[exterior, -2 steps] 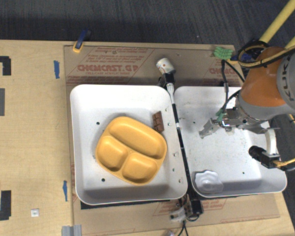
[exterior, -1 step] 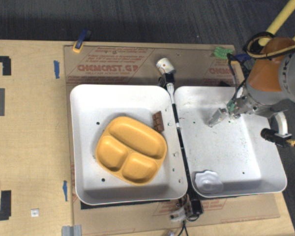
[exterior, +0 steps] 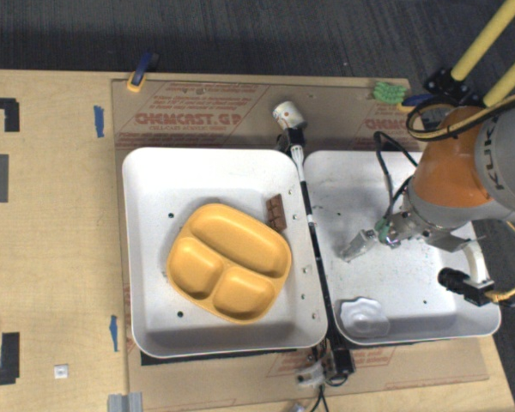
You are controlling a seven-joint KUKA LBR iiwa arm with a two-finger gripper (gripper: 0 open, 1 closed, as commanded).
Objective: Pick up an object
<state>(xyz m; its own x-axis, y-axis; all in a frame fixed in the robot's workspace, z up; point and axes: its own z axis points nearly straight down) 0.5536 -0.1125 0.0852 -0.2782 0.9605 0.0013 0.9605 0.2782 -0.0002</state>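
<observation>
Two shallow white bins side by side on a brown cardboard sheet atop the bench. In the left bin, filling most of its floor: a yellow divided dish, lying dome-side up, three rounded lobes showing, set slantwise from the middle toward the near edge. Just beside it, against the left bin's right wall and toward the far right corner: a small brown block, close to the dish's rim, contact impossible to judge. In the right bin, tucked into the near left corner: a pale clear plastic piece, well apart from everything else. Reaching in from the right edge: the grey arm with its orange band, wrist over the right half of the right bin. Low over that bin's floor, a little left of its middle: the gripper, pointed toward the dividing wall, apart from the clear plastic piece and from the brown block beyond the wall. Released or clenched: cannot tell from this slant. At the far end of the seam between the bins: a white-capped fitting. Clipped to the cardboard's far edge: a blue-and-yellow clamp at the left corner, a green clamp toward the right.
</observation>
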